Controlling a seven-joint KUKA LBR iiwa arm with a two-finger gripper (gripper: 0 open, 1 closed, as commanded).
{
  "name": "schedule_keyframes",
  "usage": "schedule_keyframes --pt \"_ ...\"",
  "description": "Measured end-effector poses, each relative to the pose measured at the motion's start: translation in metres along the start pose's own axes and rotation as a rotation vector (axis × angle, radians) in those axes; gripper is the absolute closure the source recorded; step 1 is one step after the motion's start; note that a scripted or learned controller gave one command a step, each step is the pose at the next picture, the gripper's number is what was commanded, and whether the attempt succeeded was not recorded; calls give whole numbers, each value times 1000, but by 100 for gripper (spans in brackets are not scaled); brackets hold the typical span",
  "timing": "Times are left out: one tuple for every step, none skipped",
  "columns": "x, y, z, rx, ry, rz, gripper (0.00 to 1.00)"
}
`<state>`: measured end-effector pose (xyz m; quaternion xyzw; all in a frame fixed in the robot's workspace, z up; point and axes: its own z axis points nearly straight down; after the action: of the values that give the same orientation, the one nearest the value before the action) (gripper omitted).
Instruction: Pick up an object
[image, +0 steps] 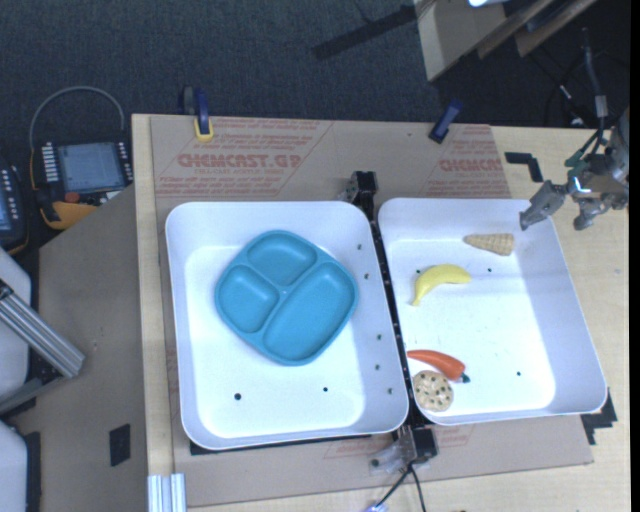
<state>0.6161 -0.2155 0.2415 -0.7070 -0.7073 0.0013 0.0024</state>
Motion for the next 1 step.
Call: schedule_keyframes --pt "8 3 56 -3 0 0 0"
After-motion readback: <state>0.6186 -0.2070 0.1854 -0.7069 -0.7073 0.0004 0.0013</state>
